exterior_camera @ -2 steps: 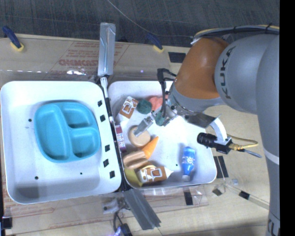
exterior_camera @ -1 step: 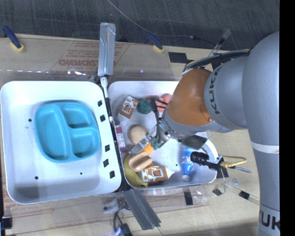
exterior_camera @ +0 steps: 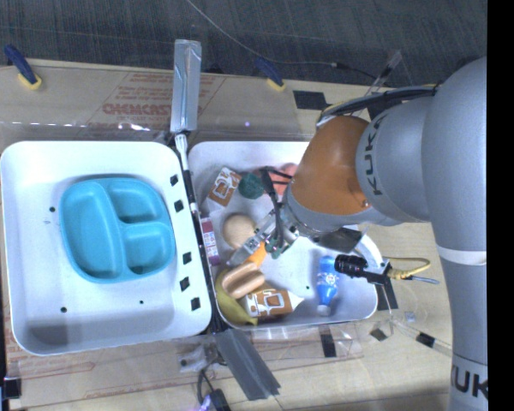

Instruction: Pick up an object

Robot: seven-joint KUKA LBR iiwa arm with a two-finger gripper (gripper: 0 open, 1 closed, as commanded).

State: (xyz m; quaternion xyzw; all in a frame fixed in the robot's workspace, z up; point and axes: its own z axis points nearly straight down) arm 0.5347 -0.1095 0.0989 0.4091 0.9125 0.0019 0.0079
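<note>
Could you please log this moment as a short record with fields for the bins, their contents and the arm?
left bin: holds a blue divided tray
right bin: holds small mixed items
items: hot dog, beige egg-like ball, blue bottle, brown carton, green piece
arm: reaches in from the right, over the right bin
pincer: low among the items beside the ball
grasp: cannot tell

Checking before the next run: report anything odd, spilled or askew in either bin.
Nothing looks spilled or damaged. The right bin holds a loose jumble of toy food under the hand; the blue tray lies flat in the left bin.
</note>
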